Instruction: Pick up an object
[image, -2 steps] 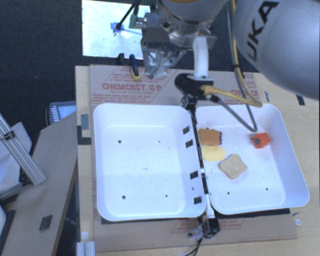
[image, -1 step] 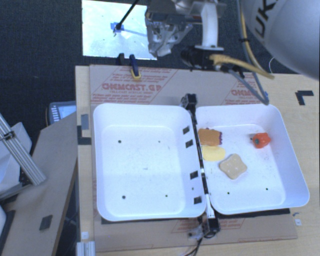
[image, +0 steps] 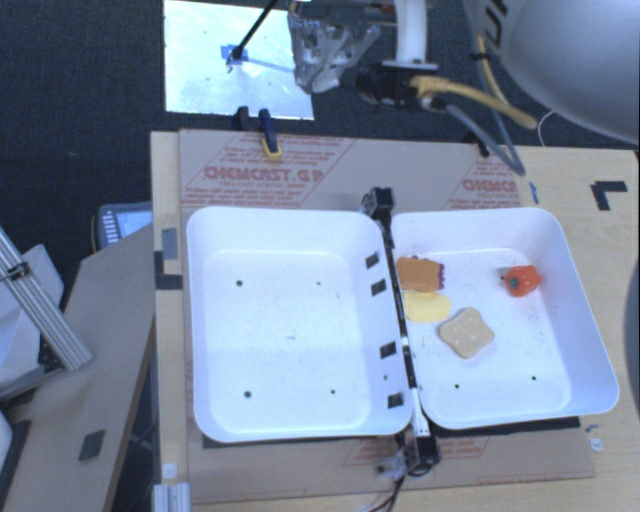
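Several toy foods lie in the right bin. An orange-brown piece with a purple edge sits near the bin's left wall. A flat yellow slice lies just below it. A tan toast slice is a little further toward the front, and a small red-orange vegetable rests toward the back right. My gripper hangs high beyond the far edge of the bench, well away from both bins, with nothing seen in it.
The left bin adjoins the right one along a black hinged divider. Both stand on a cardboard sheet. A blue and yellow clamp sits at the back edge. A shiny plate lies behind, with yellow cable nearby.
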